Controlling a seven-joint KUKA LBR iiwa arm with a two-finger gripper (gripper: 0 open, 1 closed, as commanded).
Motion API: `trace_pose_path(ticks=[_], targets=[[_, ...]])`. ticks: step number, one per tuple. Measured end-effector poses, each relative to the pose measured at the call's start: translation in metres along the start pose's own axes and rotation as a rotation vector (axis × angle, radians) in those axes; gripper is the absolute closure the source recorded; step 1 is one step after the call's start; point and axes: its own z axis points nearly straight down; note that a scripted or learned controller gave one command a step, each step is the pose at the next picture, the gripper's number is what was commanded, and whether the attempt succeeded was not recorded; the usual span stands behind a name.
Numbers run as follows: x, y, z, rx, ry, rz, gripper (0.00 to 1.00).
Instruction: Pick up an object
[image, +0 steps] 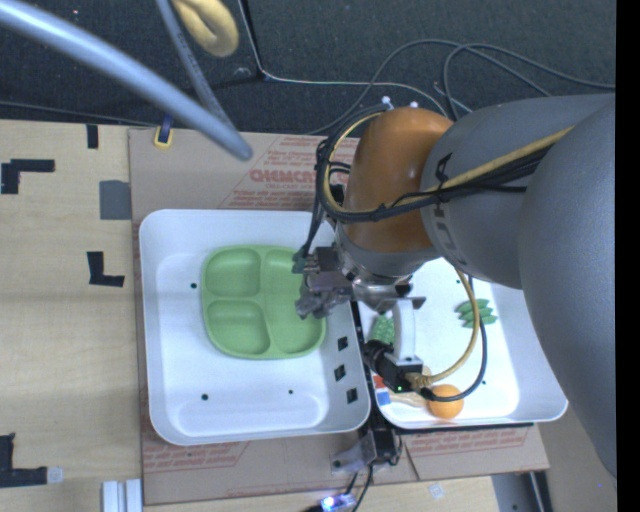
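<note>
A light green divided plate (245, 300) lies in the left bin (180, 400). My gripper (318, 292) hangs low over the plate's right edge, close to the wall between the two bins, and the orange wrist band (395, 180) sits right above it. The arm hides much of the right bin (535, 400). In that bin I see an orange ball (446, 403) near the front edge, a small green leafy piece (478, 312) towards the right, and a green object (383, 327) partly hidden just under the wrist.
Both bins rest on a cardboard sheet (290, 165) on the wooden bench. Cables trail across the dark floor at the back. A grey bar (130, 75) crosses the upper left of the view.
</note>
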Motion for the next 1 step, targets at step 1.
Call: trace_pose_path(ticks=[1], targets=[[-0.0021,0.001,-0.0009,-0.002,-0.001,0.003,0.0]])
